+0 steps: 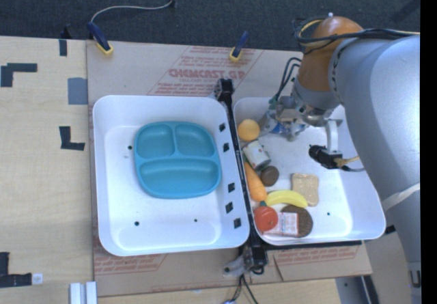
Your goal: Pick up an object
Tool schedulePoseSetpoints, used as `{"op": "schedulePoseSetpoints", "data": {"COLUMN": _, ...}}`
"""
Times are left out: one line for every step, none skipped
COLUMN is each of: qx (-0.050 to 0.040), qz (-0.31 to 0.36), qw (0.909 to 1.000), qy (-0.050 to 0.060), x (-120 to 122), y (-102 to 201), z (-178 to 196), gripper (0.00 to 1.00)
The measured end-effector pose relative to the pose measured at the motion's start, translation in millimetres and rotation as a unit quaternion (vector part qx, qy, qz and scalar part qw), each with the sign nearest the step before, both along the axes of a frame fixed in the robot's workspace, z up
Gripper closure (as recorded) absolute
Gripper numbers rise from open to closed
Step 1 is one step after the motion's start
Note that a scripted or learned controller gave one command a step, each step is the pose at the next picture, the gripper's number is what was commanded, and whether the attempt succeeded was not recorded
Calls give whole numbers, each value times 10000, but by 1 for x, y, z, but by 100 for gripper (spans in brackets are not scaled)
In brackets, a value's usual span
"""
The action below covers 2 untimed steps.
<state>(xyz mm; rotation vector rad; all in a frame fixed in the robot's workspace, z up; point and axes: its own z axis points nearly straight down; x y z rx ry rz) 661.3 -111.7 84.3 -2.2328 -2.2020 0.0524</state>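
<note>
Gripper (290, 123): low in right bin (355, 224), clasp state cannot be told
Orange ball (248, 130): round, smooth, just beside gripper
Divided plate (177, 159): blue plastic, left bin (113, 227)

Position: one camera, fixed above the table (41, 159), looking down at a slant.
Facing: the far edge of the table and dark floor lie along the top.
Distance: far enough to frame both bins whole, left bin (116, 227) and right bin (355, 217).
Arm side: the arm (382, 91) enters from the right.
</note>
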Motion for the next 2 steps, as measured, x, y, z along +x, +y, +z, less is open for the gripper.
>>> {"op": "schedulePoseSetpoints", "data": {"qx": -5, "qz": -4, "qw": 10000, "qy": -1, "x": 0, "y": 0, "z": 0, "gripper": 0}}
{"op": "schedulePoseSetpoints", "data": {"qx": -5, "qz": -2, "qw": 10000, "qy": -1, "x": 0, "y": 0, "z": 0, "gripper": 0}}
